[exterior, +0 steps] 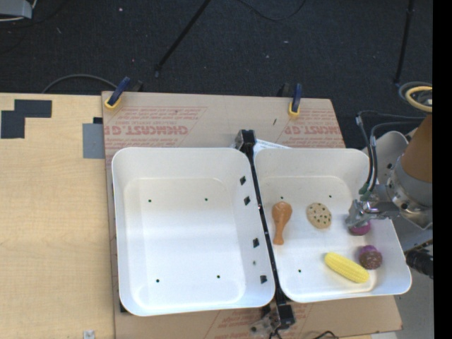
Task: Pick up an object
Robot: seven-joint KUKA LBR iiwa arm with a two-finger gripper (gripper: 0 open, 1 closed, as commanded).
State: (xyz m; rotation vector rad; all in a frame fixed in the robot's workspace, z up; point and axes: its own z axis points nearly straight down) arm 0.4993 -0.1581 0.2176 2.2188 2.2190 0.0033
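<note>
You have the bench [49, 210] spread under everything, its pale wood bare on the left and a sheet of printed cardboard [212, 122] clamped across its middle by two blue-and-yellow clamps [294, 99] at the far edge. On the cardboard sit the two white bins side by side: the left bin [180, 302] with nothing but small dark dots on its floor, and the right bin [311, 159] carrying all the objects. The grey arm [413, 164] comes in over the right bin's right edge, and its gripper [361, 214] hangs low just inside that edge, about midway along it. Directly under the fingertips you can see a small purple object [360, 227], touching or very nearly touching them; you cannot tell whether the fingers are spread or pressed on it. Near the bin's front right corner lies a yellow corn cob [347, 268], slanted, with a dark reddish-purple round piece [370, 258] just beside its right end. Toward the bin's centre lies a brown toy drumstick [281, 221], round end toward the far edge, and between it and the gripper rests a tan cookie with dark chips [319, 215], apart from both.
</note>
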